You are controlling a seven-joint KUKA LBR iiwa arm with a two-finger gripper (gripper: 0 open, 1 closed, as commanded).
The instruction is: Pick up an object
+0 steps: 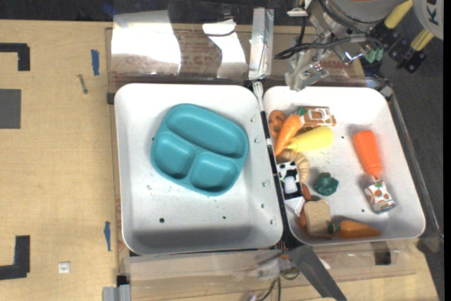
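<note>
My gripper [307, 72] hangs above the back left corner of the right bin [405, 151], open, with nothing between its fingers. Below it in that bin lie an orange carrot [287, 130], a yellow piece [311, 139] and a small orange-and-white box [316, 115]. Further right are an orange bottle shape [367, 150] and a small patterned can [380, 195]. Toward the front sit a dark green piece [325, 184], a tan block [317, 216], a second carrot [356, 228] and a black-and-white toy [287, 176].
The left bin [134, 208] holds a teal divided plate [201, 148]. A clear plastic wall [176, 46] stands behind the bins, with a metal divider post [259, 46] between them. Tan bench surface [49, 151] stretches to the left.
</note>
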